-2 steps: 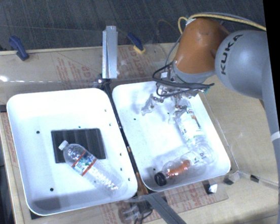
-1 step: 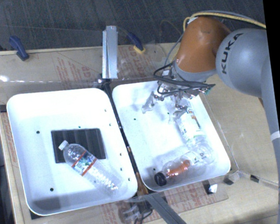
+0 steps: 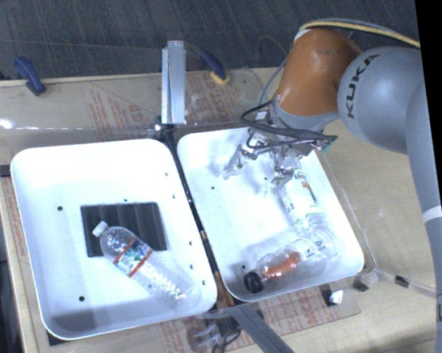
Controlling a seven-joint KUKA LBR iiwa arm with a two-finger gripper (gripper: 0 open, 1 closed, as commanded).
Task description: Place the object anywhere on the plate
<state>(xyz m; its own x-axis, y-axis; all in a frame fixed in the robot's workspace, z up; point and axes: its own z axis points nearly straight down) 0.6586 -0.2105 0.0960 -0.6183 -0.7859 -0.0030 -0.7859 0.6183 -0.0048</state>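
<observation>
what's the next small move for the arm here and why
Probably a short descent. The gripper hovers in the right bin above the upper end of a clear bottle, nothing visibly between its fingers. The black plate in the left bin already has another bottle partly across it.

Claw grip unclear (perhaps glare)

This was a robotics lab: a grey industrial arm reached over a plywood table bearing clamps and two white bins.
</observation>
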